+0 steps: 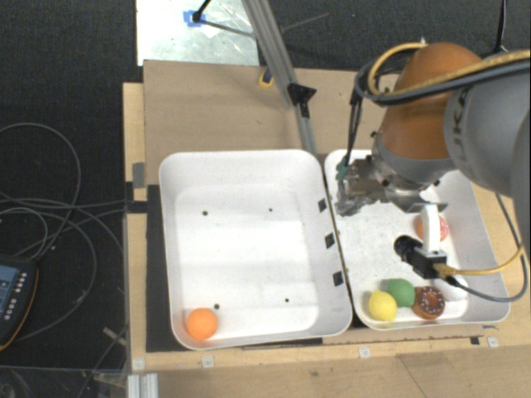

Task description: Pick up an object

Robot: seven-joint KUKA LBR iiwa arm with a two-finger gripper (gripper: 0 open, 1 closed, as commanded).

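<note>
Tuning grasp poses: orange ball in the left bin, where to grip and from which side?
Grip the orange ball across its middle, coming straight down. It is round, so any axis works, but it sits in the left bin's near-left corner; keep the fingers clear of both walls.

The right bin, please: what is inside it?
A yellow ball, green ball and brown donut at its near edge. The arm covers the rest.

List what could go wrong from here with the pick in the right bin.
The gripper sits near the top left of the right bin, while the yellow ball, green ball and brown donut cluster at the near edge, so it may close on nothing. They touch, so grasping one could knock the others.
</note>
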